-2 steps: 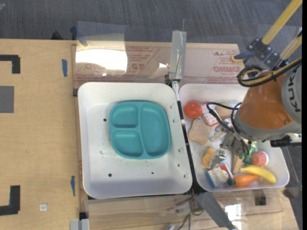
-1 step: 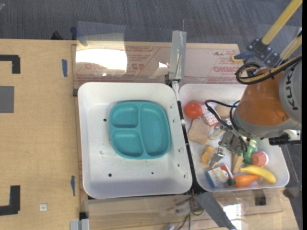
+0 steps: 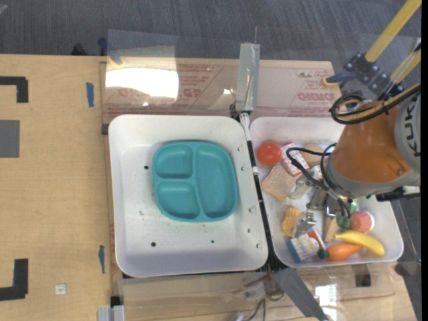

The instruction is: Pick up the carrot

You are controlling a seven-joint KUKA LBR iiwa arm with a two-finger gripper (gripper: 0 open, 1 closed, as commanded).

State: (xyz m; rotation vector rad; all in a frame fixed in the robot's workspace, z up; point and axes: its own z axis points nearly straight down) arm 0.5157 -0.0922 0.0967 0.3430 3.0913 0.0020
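Note:
The carrot [image 3: 344, 251] is orange with a small green top and lies near the front edge of the right bin [image 3: 394, 246]. It sits just in front of a yellow banana [image 3: 364, 241]. My gripper [image 3: 318, 215] hangs over the middle of that bin, a little behind and to the left of the carrot and apart from it. The arm's orange band [image 3: 366, 156] is above it. Nothing shows in its grasp.
The right bin also holds a red tomato [image 3: 269, 153], a tan bread slice [image 3: 275, 183], a yellow wedge [image 3: 291, 221], a small white and blue carton [image 3: 304, 247] and a pink-red fruit [image 3: 362, 220]. In the left bin [image 3: 134, 246] lies a teal divided plate [image 3: 196, 180].

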